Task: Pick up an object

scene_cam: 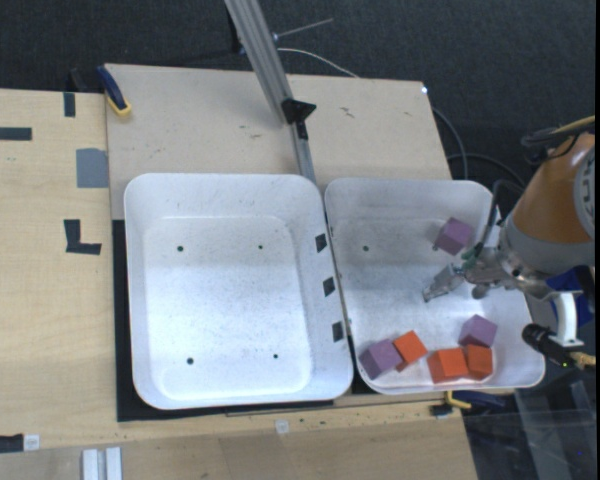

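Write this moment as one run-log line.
phase: reaching | pincer: low in right bin, holds nothing | nearest: purple cube | left bin

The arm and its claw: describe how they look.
The arm enters from the right with a broad orange band above a grey wrist section. The claw is small, dark grey metal with thin fingers and a green spot near its base. Blue and white fittings sit beside the wrist.
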Robot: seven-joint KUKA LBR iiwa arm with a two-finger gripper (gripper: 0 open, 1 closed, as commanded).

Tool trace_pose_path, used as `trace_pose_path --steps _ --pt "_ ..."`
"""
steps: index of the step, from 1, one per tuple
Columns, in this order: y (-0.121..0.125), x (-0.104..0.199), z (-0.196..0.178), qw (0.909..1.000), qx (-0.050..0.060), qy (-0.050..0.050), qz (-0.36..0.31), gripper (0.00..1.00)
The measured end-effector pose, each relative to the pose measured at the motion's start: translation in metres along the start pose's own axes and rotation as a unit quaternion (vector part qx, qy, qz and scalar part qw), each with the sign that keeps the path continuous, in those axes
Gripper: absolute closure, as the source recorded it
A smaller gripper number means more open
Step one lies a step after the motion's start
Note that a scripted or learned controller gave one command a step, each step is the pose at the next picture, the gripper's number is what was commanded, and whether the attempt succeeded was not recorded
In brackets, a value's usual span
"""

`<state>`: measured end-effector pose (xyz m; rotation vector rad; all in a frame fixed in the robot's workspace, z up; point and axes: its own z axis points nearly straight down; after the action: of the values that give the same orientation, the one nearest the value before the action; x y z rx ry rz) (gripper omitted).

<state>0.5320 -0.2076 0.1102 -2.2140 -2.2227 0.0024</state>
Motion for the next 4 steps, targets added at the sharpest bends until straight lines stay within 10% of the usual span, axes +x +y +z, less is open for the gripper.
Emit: trace_pose_path --steps 3,4 --pt "0.127 -0.001 0.017 1.0000 -0.003 -0.001 0.000 0.00" --pt "0.126 -0.002 0.008 1.0000 -0.001 -0.003 0.000 1.00"
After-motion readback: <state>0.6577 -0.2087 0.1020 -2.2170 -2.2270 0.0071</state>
